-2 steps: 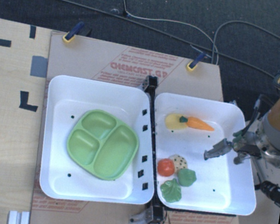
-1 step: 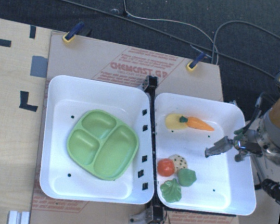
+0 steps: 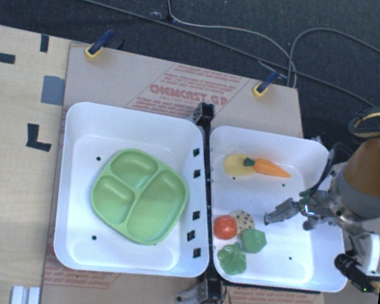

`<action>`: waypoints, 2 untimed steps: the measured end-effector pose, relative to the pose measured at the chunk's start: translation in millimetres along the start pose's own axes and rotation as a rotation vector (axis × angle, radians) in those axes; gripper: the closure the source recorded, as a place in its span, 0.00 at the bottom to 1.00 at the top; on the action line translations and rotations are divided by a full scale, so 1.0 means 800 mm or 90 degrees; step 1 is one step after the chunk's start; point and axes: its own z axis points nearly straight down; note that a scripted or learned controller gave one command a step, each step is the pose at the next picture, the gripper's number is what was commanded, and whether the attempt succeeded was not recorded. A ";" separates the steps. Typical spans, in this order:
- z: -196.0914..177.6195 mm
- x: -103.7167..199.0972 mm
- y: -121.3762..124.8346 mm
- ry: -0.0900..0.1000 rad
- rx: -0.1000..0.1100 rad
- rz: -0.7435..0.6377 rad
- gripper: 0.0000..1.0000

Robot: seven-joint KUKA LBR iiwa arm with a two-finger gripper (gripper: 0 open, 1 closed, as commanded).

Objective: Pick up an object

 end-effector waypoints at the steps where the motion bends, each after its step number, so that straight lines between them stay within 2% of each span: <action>1: 0.058 0.002 0.008 0.000 0.000 0.000 0.00; 2: 0.121 0.002 0.009 0.000 -0.004 0.000 0.00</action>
